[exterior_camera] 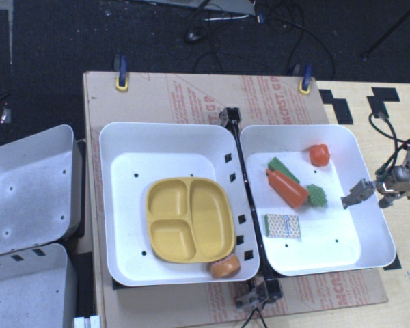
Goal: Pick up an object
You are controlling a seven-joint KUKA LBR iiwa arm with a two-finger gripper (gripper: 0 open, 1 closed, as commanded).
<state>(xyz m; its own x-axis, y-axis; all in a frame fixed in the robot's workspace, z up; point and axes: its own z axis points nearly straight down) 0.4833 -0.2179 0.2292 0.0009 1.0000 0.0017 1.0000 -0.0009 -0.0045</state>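
A robotics lab: clamped bench (191,94), loose cables (294,26), dark floor.

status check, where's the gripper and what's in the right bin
Gripper low at right bin's right wall, holding nothing. Orange carrot, broccoli, red piece, small packet untouched. Nothing in the way.

Red printed lettering runs across the brown board (191,94) under the bins, along the top center and lower right of the frame; it appears reversed and too blurred to read. The small packet (282,225) bears illegible print.
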